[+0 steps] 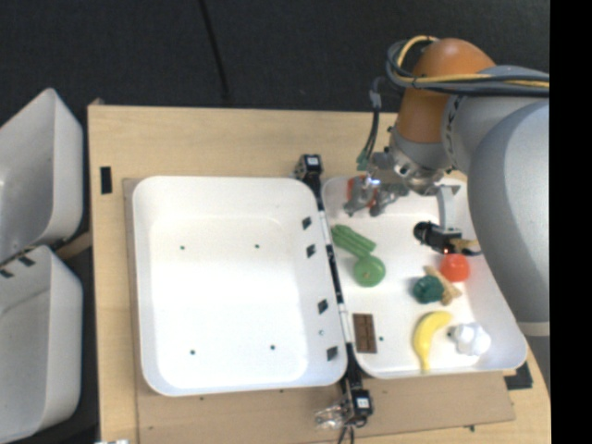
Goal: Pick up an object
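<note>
Approach step: pincer [370, 197] low over right bin's [398, 363] far corner, finger state unclear; next, descending onto green cucumber [352, 240].

We are looking down on two white bins lying side by side on a wooden bench [111, 276]. The gripper [368, 195] is hanging over the right bin [398, 363] at its 11 o'clock corner, under the orange-banded wrist [435, 81]. A green cylinder [356, 245] is lying just at the gripper's 6 o'clock, touching a green round piece [369, 271]. Toward 4 o'clock we are seeing an orange-red ball [454, 267], a dark teal object [427, 289], a yellow banana [427, 336], a white object [472, 339] and a brown block [363, 332]. The left bin [222, 285] is sitting at 9 o'clock.
</note>
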Tool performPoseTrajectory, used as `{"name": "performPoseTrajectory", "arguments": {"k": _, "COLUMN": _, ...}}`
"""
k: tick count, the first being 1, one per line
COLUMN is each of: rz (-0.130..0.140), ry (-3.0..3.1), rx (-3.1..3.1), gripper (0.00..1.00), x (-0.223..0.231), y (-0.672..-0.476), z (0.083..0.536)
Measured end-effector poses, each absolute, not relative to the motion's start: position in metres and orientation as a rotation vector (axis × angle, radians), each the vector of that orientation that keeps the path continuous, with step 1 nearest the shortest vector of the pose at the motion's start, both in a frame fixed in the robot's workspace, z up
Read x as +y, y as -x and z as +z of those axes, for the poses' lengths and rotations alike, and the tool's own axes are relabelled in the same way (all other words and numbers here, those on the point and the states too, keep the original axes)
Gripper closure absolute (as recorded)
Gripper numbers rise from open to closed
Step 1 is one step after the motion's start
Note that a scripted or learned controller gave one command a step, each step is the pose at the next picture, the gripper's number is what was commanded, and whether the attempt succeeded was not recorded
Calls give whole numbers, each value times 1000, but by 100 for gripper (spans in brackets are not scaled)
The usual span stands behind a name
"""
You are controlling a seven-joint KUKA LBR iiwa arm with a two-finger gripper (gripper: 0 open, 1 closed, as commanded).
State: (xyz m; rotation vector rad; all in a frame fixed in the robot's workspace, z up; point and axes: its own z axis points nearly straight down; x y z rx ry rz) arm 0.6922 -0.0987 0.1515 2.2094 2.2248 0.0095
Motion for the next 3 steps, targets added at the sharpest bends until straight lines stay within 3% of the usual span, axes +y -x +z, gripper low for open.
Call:
{"name": "performPoseTrajectory", "arguments": {"k": 1, "rz": 23, "ry": -2201, "rx": 2225, "gripper": 100, "x": -19, "y": -693, "z": 263}}
{"name": "performPoseTrajectory", "arguments": {"k": 2, "rz": 9, "ry": -2216, "rx": 2211, "gripper": 100, "x": -78, "y": -691, "z": 339}}
{"name": "performPoseTrajectory", "arguments": {"k": 3, "rz": 2, "ry": -2219, "rx": 2215, "gripper": 100, "x": -95, "y": -690, "z": 337}}
